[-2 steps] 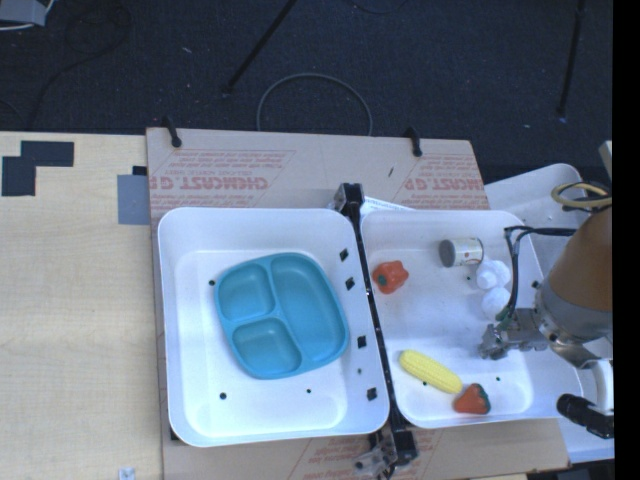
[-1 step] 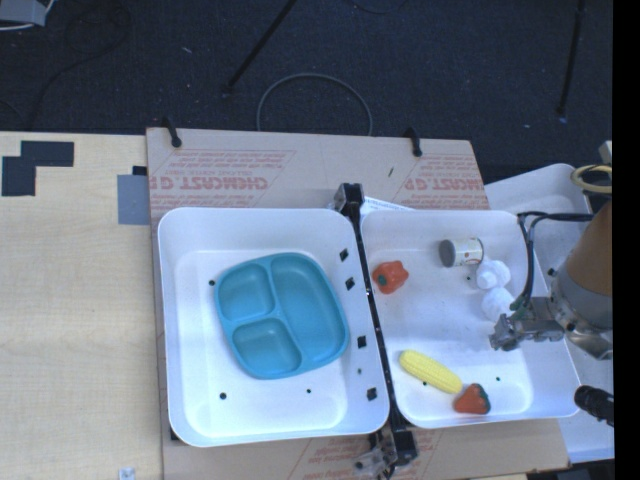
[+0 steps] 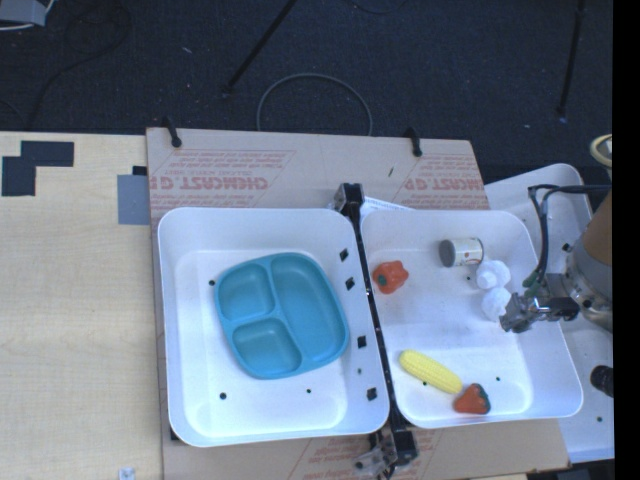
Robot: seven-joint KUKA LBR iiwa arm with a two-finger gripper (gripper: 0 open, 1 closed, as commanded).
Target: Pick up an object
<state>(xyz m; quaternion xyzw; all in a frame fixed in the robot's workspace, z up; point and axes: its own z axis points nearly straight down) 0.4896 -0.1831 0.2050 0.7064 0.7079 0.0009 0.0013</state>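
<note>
One blue tray point(image 3: 281, 314), one corn cob point(image 3: 431, 371), perhaps two peppers point(image 3: 390, 277).

Two bins side by side on a board, things spread around the divider between them.

Taking the divider point(image 3: 365, 298) as landmark: the left bin point(image 3: 190, 238) lies to its left, with a sectioned tray point(image 3: 280, 313) inside it, close to the divider. The right bin point(image 3: 545, 388) lies to its right. Just right of the divider sits a pepper point(image 3: 390, 276); farther right and toward the back lies a small cylinder point(image 3: 460, 252), with a crumpled lump point(image 3: 492, 286) beside it. Toward the front, right of the divider, a corn cob point(image 3: 431, 371) lies with a strawberry point(image 3: 472, 399) touching its right end. The gripper point(image 3: 520, 313) hangs at the right bin's far right side, beside the lump.
</note>
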